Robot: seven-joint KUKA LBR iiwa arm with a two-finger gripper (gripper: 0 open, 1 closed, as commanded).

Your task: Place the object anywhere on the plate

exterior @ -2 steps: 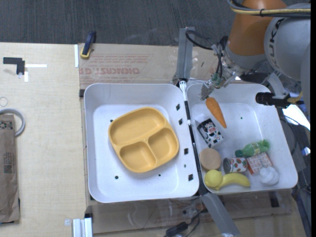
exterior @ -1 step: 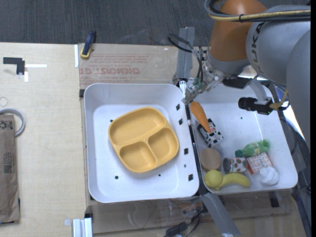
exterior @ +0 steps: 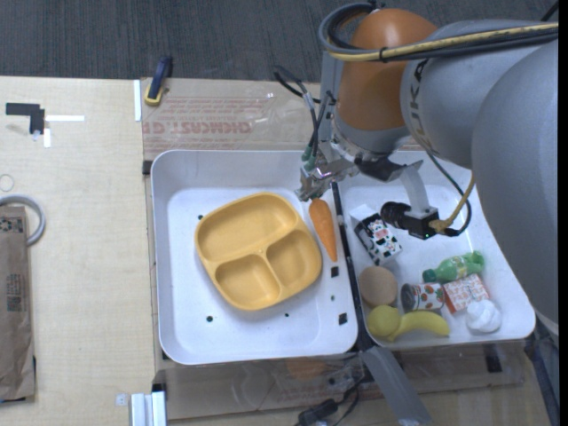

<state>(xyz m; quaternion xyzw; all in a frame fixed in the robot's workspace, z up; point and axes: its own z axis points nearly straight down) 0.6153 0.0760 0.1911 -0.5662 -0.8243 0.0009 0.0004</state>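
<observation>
Over the left bin's 3 o'clock edge, my fingers [exterior: 318, 185] are pinched on the carrot [exterior: 324, 229] by its top. It hangs just beside the yellow plate [exterior: 257, 251], at its 3 o'clock.

You have 2 white bins [exterior: 169, 264], 1 yellow plate [exterior: 256, 251] with 3 compartments, 1 carrot [exterior: 324, 229], 1 banana [exterior: 424, 325], 1 can [exterior: 421, 296], 1 cow-print carton [exterior: 378, 238], 1 brown ball [exterior: 377, 284].

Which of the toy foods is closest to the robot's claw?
The carrot. It hangs right under the gripper, beside the yellow plate in the left bin, while the banana and other foods lie in the right bin.
</observation>
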